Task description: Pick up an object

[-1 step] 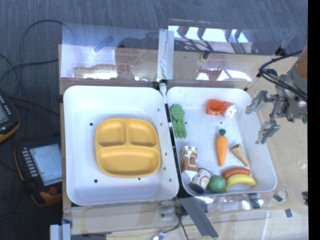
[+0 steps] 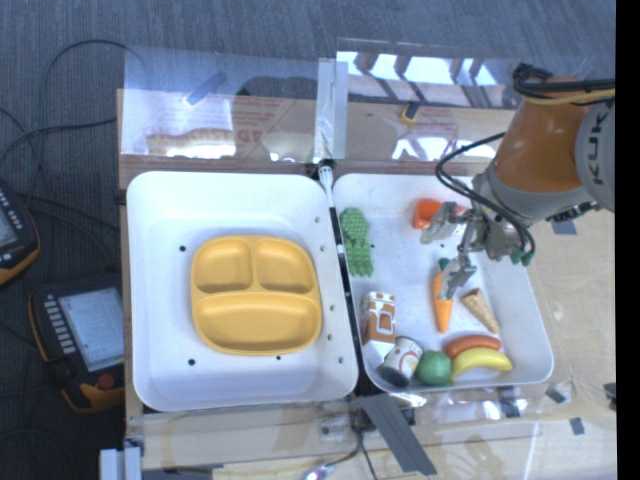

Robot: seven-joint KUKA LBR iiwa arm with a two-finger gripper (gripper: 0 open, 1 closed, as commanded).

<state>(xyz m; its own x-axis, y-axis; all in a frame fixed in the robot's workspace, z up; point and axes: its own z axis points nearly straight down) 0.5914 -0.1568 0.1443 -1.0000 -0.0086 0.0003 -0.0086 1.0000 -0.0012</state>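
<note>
My gripper (image 2: 455, 271) hangs low over the right bin (image 2: 520, 298), its fingers apart, just above the top of an orange carrot (image 2: 442, 308). Nothing sits between the fingers. Around it lie a small orange-red piece (image 2: 427, 211) at the back, a green bumpy vegetable (image 2: 356, 241) by the left wall, and a tan cone-shaped wedge (image 2: 480, 309) to the carrot's right. At the bin's front are a brown-and-white box (image 2: 379, 317), a small can (image 2: 399, 359), a green ball (image 2: 434, 368), a red sausage (image 2: 470, 345) and a yellow banana (image 2: 482, 363).
The left bin (image 2: 160, 228) holds a yellow divided plate (image 2: 256, 293). The arm's orange band (image 2: 545, 148) looms over the right bin's back right corner. Clear plastic walls rise behind both bins. Cables and a handheld controller (image 2: 85, 328) lie off the bench's left side.
</note>
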